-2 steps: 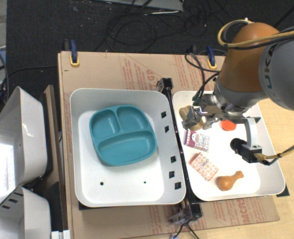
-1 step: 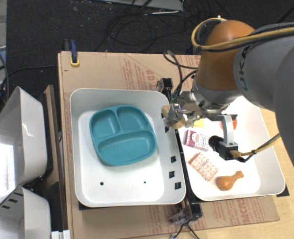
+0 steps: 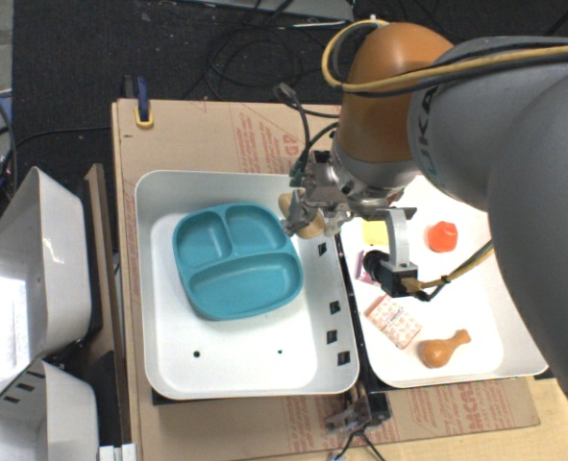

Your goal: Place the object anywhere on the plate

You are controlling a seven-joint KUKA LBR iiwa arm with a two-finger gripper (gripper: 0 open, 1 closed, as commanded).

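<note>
A small tan rounded object [image 3: 303,221] sits pinched in the gripper [image 3: 308,217], just off the teal three-compartment plastic plate's [image 3: 235,260] right edge; the grey arm [image 3: 476,113] bends downward over the white bins' [image 3: 255,377] shared edge.

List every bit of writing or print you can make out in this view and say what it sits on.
Red print on the cardboard sheet under the bins: mirrored and blurred, not readable.
Red print on the cardboard's front edge: blurred, not readable.
Patterned packet in the right bin: markings too small to read.
</note>
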